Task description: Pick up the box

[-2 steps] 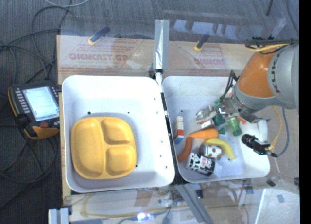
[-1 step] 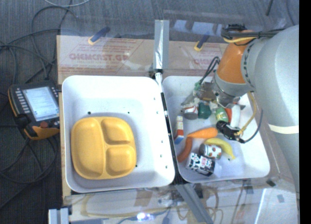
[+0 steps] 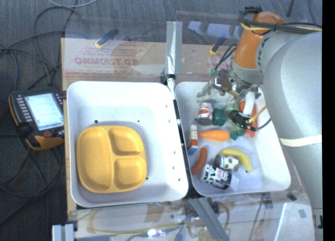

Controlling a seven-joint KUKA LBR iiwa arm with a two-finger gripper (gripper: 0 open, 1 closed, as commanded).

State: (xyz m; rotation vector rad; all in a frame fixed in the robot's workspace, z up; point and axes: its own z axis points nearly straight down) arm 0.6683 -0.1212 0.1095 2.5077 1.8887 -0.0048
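at the far left, off the worktop's left edge, a teach pendant [image 3: 37, 113] lies on the floor. on the worktop, the left bin [image 3: 89, 92] carries a yellow divided tray [image 3: 111, 157] toward its near-left corner. the right bin [image 3: 272, 153] is crowded. along its left wall stands a narrow white carton with an orange band, which i take to be the box [image 3: 193, 136]; just below it lies a red sausage [image 3: 198, 161]. beside the box is a carrot [image 3: 213, 135], nearly touching its right side, and above that a small can [image 3: 205, 112] and a dark green piece [image 3: 220, 116]. near the bin's near edge are a black-and-white patterned packet [image 3: 216, 176], a second can [image 3: 229, 162] and a banana [image 3: 238, 157].

the gripper [image 3: 226, 86] hangs over the far side of the right bin, well apart from the box; whether it is apart or together i cannot tell, and nothing is visibly held.

the risks, as i judge them: the box sits hard against the bin's left wall, so one side of the gripper may have no room to go down and could strike the rim or slide off the carton. the carrot and sausage crowd it, so a closing grip could catch them instead, or push the box flat. the patterned packet is also box-like, so a descent could land on the wrong thing.
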